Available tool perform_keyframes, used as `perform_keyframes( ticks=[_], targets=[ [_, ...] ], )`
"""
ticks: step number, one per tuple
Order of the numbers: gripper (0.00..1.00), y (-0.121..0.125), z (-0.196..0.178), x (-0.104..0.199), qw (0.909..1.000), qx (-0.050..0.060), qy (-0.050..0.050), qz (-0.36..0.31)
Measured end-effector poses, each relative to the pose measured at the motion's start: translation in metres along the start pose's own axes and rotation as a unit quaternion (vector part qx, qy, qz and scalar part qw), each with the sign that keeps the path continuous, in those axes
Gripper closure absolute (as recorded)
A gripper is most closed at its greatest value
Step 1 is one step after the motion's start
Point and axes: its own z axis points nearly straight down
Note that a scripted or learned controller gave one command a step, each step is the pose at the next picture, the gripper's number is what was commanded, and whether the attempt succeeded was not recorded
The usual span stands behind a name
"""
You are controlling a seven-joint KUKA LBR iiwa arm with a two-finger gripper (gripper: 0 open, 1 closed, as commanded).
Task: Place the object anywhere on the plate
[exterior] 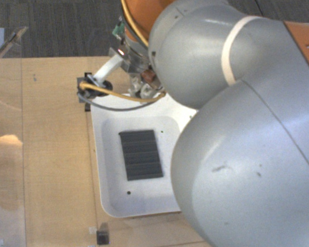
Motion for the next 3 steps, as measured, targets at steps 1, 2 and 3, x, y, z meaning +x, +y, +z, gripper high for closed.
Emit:
perform_keyframes(
  ticks=[1,2,3],
  targets=[
    [1.00,0.010,-0.042,-0.013,0.9792,0.000,0.002,0.203],
    [1.00,-0.024,0.126,-0.123,0.9924,0.000,0.000,0.123],
    [1.00,-0.016,0.212,-0.157,0.9990,0.002,0.011,-0.042]
  ],
)
